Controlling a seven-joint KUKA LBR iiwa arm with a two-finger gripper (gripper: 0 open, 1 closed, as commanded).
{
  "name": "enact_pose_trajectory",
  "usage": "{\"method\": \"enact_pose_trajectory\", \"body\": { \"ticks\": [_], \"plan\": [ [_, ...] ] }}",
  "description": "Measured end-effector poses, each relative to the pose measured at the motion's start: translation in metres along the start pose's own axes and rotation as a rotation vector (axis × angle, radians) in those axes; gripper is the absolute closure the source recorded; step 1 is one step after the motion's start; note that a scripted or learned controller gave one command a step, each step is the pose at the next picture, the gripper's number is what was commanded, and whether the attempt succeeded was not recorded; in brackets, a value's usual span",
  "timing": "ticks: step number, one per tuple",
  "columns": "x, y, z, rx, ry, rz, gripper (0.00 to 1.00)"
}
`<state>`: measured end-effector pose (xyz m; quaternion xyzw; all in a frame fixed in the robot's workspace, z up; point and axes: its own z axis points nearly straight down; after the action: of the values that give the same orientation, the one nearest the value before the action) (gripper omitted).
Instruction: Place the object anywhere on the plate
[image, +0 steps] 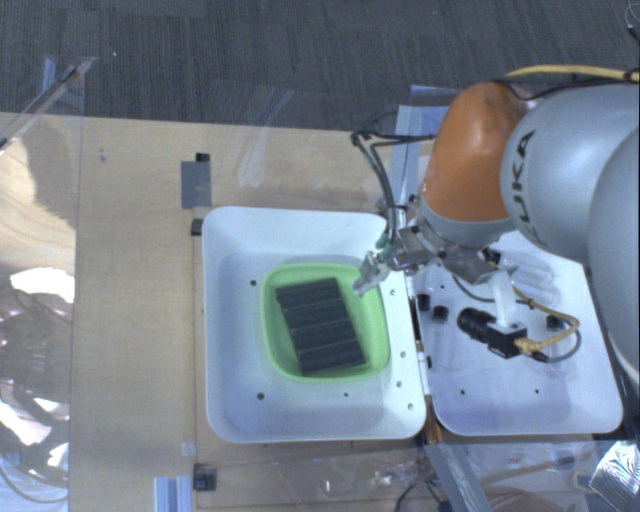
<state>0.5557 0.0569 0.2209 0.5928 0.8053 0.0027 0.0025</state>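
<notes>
On the left the bench (120, 300) is bare wood apart from a small grey bracket (197, 184) beyond the left bin (225, 400). Inside that bin sits the green plate (275, 350), and the dark ribbed block (318, 325) lies flat on it, slanted, well within the rim and touching nothing else. By the look of it the placing is done: the block rests on the plate and nothing is gripping it. Just right of the plate's far corner, over the bin's right wall, hangs the gripper (368, 275), apart from the block and with nothing to be seen in it. Whether it is spread or pressed together I cannot tell at this size and angle. What seems left is only for the arm (560, 170) to pull clear without brushing the plate's rim or the wall between the bins, which is the one obstacle close by. Farther right, the right bin (520, 400) holds a couple of small dark specks (438, 313) near its left wall, too small to identify, and the arm's orange band and grey body loom over its far side.
</notes>
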Motion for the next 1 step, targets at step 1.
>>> {"method": "enact_pose_trajectory", "body": {
  "ticks": [1],
  "plan": [
    [-0.0626,-0.0096,-0.0414,-0.001,-0.002,0.086,0.0]
  ]
}}
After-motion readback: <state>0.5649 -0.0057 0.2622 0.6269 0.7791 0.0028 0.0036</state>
